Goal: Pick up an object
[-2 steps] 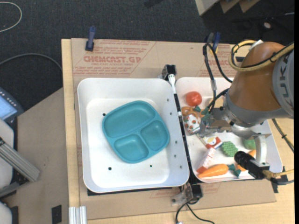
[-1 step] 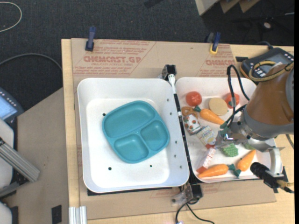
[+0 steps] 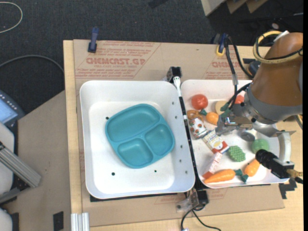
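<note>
Table (image 3: 120,57): board-topped, carrying two shallow white bins side by side.
Left bin (image 3: 91,129): holds one teal divided plate (image 3: 139,134) at its middle, set apart from the clutter.
Right bin (image 3: 192,88): pick stock heaped together for easy reach: tomato (image 3: 199,101) near the far edge, carton (image 3: 214,142) mid-bin, green knobbly piece (image 3: 236,153), carrot (image 3: 220,175) along the near edge, a second small carrot (image 3: 252,167) near the near right corner.
Tool (image 3: 226,121): poised low over the bin's middle, just beyond the carton; opening and any hold cannot be told.
Step, as judged: descent to grasp, nothing lifted.
</note>
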You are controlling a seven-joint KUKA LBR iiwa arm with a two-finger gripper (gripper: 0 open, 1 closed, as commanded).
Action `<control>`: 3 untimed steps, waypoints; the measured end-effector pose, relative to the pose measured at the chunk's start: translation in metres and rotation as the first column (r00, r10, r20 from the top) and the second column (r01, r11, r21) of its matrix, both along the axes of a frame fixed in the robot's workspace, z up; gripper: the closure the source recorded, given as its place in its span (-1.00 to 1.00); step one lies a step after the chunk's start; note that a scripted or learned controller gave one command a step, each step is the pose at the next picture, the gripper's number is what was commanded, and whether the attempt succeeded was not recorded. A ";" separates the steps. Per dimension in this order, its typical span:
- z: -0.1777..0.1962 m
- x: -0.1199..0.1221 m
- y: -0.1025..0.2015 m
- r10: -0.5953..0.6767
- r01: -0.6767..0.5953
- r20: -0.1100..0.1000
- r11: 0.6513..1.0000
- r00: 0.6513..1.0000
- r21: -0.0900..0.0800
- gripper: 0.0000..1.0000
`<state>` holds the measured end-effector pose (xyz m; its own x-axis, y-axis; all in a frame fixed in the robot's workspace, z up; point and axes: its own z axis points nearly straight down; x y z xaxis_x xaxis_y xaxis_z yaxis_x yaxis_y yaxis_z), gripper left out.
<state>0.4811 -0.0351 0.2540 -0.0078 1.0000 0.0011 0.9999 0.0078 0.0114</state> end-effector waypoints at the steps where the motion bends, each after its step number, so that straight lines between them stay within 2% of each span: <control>1: 0.087 -0.001 0.072 0.003 -0.003 0.000 1.000 1.000 0.002 1.00; 2: 0.122 0.004 0.121 -0.001 0.001 -0.006 1.000 1.000 0.001 1.00; 3: 0.115 -0.003 0.158 -0.003 0.003 -0.014 1.000 1.000 -0.001 1.00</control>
